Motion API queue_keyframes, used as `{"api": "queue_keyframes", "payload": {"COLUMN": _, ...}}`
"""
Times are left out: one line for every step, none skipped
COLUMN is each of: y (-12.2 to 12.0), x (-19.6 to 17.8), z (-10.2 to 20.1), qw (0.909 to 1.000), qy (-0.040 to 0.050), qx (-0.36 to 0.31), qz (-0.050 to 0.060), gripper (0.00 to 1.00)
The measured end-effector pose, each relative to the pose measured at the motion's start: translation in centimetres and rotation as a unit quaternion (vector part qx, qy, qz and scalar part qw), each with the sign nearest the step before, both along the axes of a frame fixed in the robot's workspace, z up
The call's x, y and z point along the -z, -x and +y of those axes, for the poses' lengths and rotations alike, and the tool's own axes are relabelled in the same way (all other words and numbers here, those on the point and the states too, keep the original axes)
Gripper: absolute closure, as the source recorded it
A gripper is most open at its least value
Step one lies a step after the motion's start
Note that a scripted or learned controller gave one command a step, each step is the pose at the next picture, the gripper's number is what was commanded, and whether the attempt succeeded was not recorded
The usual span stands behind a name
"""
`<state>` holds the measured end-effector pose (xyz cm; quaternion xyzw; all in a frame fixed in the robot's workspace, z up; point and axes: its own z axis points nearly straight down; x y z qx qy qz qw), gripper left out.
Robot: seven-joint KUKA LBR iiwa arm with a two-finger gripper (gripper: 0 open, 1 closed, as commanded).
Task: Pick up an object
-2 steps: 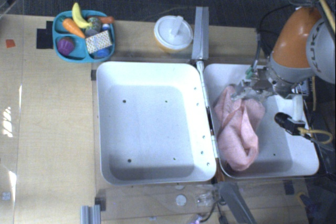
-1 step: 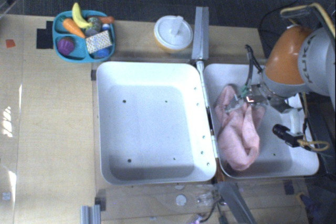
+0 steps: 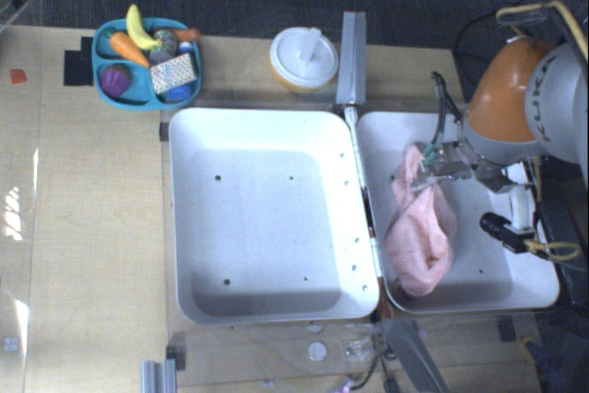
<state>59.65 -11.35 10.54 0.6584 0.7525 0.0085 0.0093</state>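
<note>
Nearest the camera, the pink cloth [image 3: 419, 235] is lying bunched in the right bin [image 3: 515, 290], hugging that bin's left wall, and its lower bulk is resting on the floor of the bin. Going up from there, its top end is rising in a narrow peak toward the gripper [image 3: 425, 168], which is hanging right over that end. The fingertips are looking pinched together on the upper fold of the cloth (it's small and a bit murky there, so I'm reading that as a likely grip, not a sure one). So my take: the grab is looking made, but the lift is barely getting going, since most of the cloth is sitting on the bin floor. What's left is raising it clear without the fold slipping out. The left bin [image 3: 262, 290] is sitting alongside. Farther back, a white lidded tub [image 3: 304, 57] and a blue toy tray [image 3: 138, 92] are sitting on the bench.
</note>
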Motion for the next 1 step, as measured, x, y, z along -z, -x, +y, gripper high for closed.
{"api": "queue_keyframes", "payload": {"y": -4.9, "x": -8.11, "z": 2.2, "qw": 0.9939, "qy": 0.002, "qx": -0.11, "qz": 0.01, "gripper": 1.0}}
